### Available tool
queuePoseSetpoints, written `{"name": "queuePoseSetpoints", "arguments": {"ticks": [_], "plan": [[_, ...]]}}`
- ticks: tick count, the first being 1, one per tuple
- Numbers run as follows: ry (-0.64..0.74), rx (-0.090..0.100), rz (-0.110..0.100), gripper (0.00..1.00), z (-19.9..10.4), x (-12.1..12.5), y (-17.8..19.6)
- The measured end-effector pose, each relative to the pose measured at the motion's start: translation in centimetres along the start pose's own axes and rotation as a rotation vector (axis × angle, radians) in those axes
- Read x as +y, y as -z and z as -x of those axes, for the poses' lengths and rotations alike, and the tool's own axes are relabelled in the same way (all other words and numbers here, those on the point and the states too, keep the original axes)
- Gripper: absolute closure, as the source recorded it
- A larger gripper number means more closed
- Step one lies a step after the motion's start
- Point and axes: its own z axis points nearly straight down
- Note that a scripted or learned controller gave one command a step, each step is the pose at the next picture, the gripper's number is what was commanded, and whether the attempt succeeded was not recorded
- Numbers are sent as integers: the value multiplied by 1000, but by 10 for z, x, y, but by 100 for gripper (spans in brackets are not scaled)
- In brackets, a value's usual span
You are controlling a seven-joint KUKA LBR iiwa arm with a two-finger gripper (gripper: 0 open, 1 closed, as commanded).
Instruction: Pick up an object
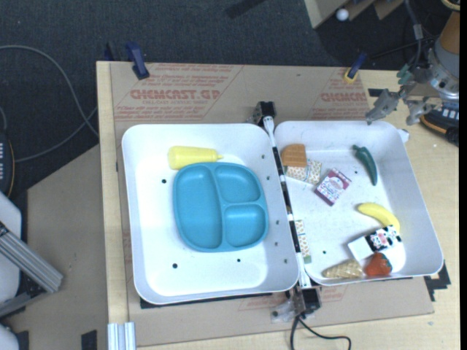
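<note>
The tool (394,106) hung at the far right corner of the table (219,93), just outside the back rim of the right bin (416,195), its two fingers spread apart with nothing between them.

In that right bin the things lay scattered. A green pepper (366,162) lay nearest the tool, by the back wall. A small brown block (294,154) lay close to the divider, with a pale patterned card (306,172) beside it and a maroon packet (332,187) a little further in. A yellow banana (378,214) lay toward the right wall. At the front corner a black-and-white toy (383,238), a red piece (378,265) and a tan pastry-like piece (343,270) were bunched together.

The left bin (146,254) held a blue divided plate (219,205) in its middle, and a yellow bottle (193,156) lay on its side just behind the plate.
</note>
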Motion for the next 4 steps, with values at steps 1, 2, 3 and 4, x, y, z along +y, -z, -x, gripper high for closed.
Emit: {"name": "queuePoseSetpoints", "arguments": {"ticks": [1,2,3,4], "plan": [[2,7,-5,0,14,-11,-137],[4,1,0,100,16,-10,-124],[4,2,0,0,15,-9,-124],[4,0,3,100,15,-9,-114]]}}
